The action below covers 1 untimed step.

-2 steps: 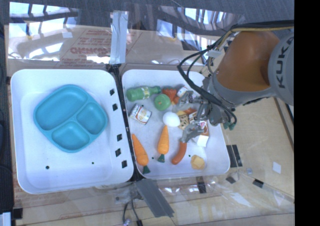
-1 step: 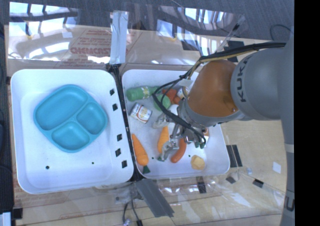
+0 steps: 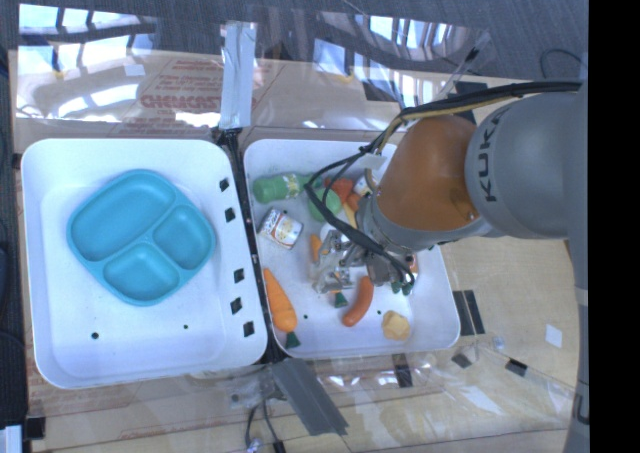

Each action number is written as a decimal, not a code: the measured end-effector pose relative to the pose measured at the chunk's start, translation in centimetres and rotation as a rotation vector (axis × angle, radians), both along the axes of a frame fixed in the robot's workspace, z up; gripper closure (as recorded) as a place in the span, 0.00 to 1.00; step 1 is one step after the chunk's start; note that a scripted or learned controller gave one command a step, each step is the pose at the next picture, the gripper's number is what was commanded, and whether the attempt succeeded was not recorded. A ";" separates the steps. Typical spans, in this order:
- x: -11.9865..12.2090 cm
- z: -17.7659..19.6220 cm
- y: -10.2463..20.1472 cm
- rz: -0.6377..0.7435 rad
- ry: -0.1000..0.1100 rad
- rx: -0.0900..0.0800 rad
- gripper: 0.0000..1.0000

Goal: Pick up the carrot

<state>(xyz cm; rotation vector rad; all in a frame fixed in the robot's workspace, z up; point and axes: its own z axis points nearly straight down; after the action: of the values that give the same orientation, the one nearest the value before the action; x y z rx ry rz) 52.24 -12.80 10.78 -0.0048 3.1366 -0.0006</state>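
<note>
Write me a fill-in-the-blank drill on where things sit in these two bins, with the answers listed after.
1. The blue divided plate lies in the ____ bin as the camera sees it.
2. The carrot lies near the right bin's ____ wall, beside the divider between the bins.
3. The claw hangs over the ____ bin.
4. The colour of the band above the arm's wrist is ____.

Missing words: left; left; right; orange
</note>
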 end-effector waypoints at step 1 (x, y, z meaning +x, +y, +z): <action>7.4 8.7 7.3 -0.206 -0.001 0.002 1.00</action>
<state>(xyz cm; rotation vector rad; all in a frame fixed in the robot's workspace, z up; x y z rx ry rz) 59.65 -5.47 19.47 0.3180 3.1193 0.0022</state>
